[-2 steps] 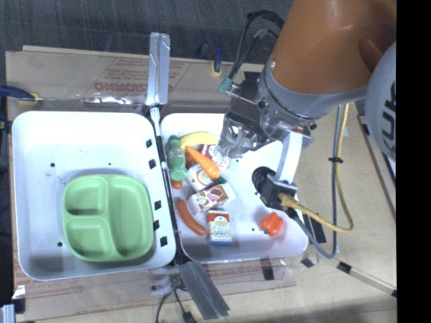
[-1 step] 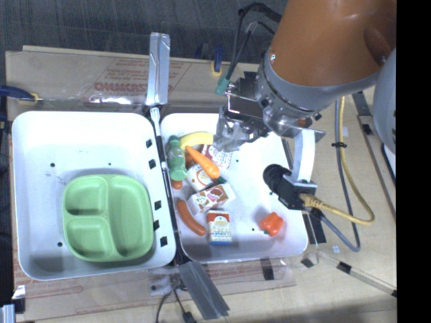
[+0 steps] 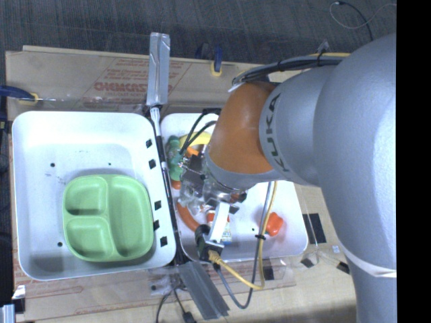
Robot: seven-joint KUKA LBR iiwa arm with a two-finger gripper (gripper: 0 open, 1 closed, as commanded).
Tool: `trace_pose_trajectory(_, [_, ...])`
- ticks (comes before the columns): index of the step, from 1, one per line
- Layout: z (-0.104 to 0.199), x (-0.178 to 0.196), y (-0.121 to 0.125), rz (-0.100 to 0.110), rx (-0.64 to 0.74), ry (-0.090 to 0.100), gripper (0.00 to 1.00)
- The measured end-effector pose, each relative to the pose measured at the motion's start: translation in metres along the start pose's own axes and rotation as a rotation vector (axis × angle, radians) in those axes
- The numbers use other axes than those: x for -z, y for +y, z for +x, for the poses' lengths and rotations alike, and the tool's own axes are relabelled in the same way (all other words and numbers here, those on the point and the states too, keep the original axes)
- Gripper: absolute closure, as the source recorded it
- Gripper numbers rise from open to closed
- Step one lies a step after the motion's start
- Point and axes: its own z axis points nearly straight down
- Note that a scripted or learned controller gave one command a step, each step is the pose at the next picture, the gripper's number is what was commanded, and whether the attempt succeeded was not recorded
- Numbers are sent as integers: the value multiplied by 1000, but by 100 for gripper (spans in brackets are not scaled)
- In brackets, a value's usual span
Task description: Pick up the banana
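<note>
Grey flooring (image 3: 81, 12) is seen beyond the surface (image 3: 74, 79). The banana (image 3: 197, 138) is judged the yellow curve up-right of the green plate (image 3: 108, 217). Pincer (image 3: 195, 194) state, right of the plate, cannot be told. Approach is judged in hand; alignment over the banana is required.

The arm (image 3: 350, 133) is a bulky, smooth-shelled body of pale grey, its segments rounded like fat cylinders. Above the wrist sits a glossy orange band (image 3: 242, 130) — wide and domed. Dark KUKA lettering (image 3: 272, 132) runs along the grey casing just beside it. Thin black cables (image 3: 289, 64) trail over the top of the band. The gripper (image 3: 195, 190) is a cluster of bare silver metal parts, and a yellow cable (image 3: 259, 274) curves out from beneath it.
</note>
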Motion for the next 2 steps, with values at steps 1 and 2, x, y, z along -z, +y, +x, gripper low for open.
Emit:
trace_pose_trajectory(1, [0,0,0,-1,0,1,0])
trace_pose_trajectory(2, [-52,114,26,-4,-189,3,0])
